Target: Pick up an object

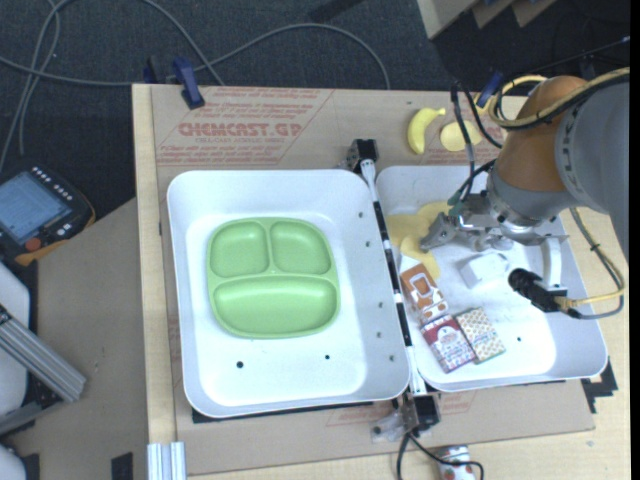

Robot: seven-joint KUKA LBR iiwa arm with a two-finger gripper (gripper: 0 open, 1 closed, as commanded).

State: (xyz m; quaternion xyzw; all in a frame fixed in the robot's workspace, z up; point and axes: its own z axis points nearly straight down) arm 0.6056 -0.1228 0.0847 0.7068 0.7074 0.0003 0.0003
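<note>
My gripper (pixel 447 231) hangs low over the back left part of the right bin (pixel 560 353), under the grey arm with its orange band (pixel 535 133). Just left of the gripper lies a pale yellow flat piece (pixel 408 232). A small white block (pixel 481 267) sits just in front of the gripper. Nearer the front lie an orange-brown carton (pixel 420 288), a red box (pixel 448 344) and a patterned packet (pixel 483 334). Nothing shows as held.
The left bin (pixel 190 268) holds a green divided plate (pixel 271 276). A yellow banana (pixel 424 128) lies on the bench behind the right bin. A black cable end (pixel 530 286) hangs off the wrist over the right bin. The bins' divider (pixel 385 258) runs close to the cartons.
</note>
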